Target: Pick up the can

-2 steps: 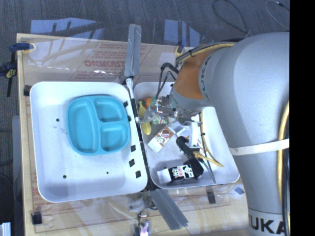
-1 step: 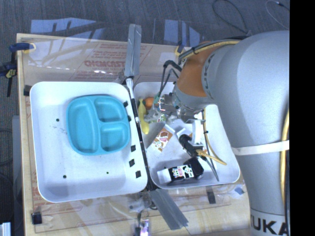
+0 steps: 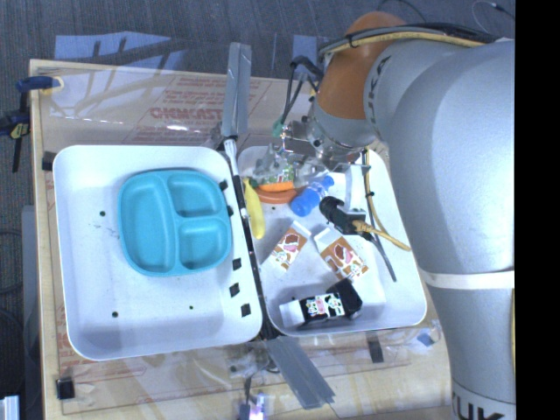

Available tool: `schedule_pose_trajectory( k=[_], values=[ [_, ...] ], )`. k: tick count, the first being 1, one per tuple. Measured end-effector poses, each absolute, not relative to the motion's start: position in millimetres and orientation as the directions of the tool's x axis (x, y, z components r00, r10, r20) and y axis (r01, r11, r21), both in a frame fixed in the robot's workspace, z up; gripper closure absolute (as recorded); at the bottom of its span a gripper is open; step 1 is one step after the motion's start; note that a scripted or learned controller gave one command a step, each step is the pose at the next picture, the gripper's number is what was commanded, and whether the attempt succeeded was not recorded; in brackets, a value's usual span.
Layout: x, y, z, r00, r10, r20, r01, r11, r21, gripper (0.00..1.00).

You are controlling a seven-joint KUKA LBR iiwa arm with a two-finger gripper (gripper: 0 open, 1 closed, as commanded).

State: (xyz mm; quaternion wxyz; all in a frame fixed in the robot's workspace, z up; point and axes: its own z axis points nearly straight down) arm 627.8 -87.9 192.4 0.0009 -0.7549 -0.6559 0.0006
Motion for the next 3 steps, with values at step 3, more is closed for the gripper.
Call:
schedule_pose_trajectory(
  k=[3],
  values=[
    [617.0,-152.5,91.1,0.230,0.973,0.000,0.973,-0.230,-0.003,0.00]
  ],
)
